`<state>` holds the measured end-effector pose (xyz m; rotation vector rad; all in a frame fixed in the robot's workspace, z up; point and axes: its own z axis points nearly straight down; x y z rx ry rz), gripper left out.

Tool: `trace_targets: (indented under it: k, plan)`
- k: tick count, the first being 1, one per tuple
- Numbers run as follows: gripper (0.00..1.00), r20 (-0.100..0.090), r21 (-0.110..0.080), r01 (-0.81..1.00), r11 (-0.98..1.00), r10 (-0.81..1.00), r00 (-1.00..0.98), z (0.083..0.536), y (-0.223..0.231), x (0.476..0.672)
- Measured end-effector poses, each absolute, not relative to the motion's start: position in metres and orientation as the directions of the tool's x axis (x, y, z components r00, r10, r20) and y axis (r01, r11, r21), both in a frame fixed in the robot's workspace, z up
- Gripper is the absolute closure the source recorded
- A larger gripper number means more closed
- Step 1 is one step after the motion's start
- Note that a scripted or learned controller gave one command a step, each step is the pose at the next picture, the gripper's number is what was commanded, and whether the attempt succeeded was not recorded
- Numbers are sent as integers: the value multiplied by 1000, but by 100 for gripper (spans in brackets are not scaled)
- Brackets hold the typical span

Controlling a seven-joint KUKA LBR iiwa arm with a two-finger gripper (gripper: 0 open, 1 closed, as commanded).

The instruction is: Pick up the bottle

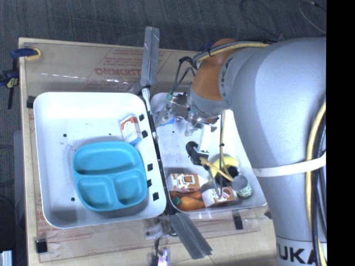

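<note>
Legible: "UKA" in white capitals on the grey arm base [302, 252], near right. Red printing on the tabletop [119, 68], far side, unreadable.

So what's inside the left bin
The left bin holds a blue divided tray and a small red-and-white carton by its right wall. Whatever lies under the tray is covered.

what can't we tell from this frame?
- Gripper, camera view: fingers lost in wrist clutter, state unreadable.
- Right bin: right side covered by the arm.
- Bottle: not identifiable among the small, overlapping items at the bin's near end.
</note>
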<state>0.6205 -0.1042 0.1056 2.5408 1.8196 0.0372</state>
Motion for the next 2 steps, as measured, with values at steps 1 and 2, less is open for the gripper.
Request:
trace_targets:
  k: [1, 2]
  plan:
    - [100, 14, 29, 948, -318, 948, 317, 118, -103, 622]
    - [100, -1, -2, 1000, -16, 1000, 16, 230, -98, 613]
